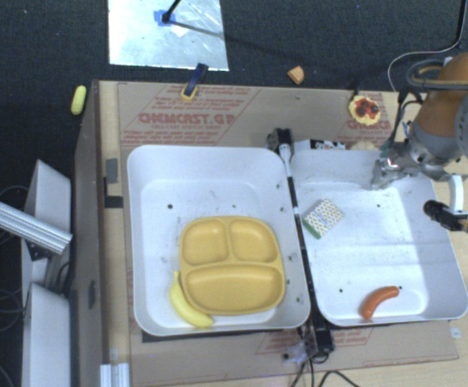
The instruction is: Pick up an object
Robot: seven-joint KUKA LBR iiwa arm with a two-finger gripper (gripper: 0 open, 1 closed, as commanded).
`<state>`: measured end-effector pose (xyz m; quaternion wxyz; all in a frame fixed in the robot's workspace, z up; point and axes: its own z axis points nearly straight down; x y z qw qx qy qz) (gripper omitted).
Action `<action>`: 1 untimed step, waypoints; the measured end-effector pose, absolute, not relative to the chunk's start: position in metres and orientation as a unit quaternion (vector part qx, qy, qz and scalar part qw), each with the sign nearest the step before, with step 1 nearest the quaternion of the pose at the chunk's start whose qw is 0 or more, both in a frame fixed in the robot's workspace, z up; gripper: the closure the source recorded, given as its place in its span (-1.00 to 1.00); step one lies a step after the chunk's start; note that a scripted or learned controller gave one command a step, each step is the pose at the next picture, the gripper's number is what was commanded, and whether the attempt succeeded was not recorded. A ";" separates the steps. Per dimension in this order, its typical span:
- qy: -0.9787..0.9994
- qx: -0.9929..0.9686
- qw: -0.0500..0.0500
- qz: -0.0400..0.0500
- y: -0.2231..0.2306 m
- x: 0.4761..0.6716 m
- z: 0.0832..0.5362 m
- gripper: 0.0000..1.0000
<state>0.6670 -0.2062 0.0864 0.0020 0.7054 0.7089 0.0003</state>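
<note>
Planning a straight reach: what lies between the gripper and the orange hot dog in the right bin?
Bare white bin floor lies between the gripper and hot dog, seen in the camera view.

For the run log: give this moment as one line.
gripper: right bin's far edge, holding nothing | hot dog, patterned card: right bin | yellow tray, banana: left bin

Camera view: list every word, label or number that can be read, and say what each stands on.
"CHEMCAST GP": red print on the brown cardboard sheet behind the left bin, seen upside down, partly blurred.
Other red print on the sheet, including along its front edge: too small and blurred to read.
Checkered packet in the right bin: nothing readable.
</note>
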 end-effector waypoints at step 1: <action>0.708 0.706 0.002 0.000 -0.207 0.643 0.085 1.00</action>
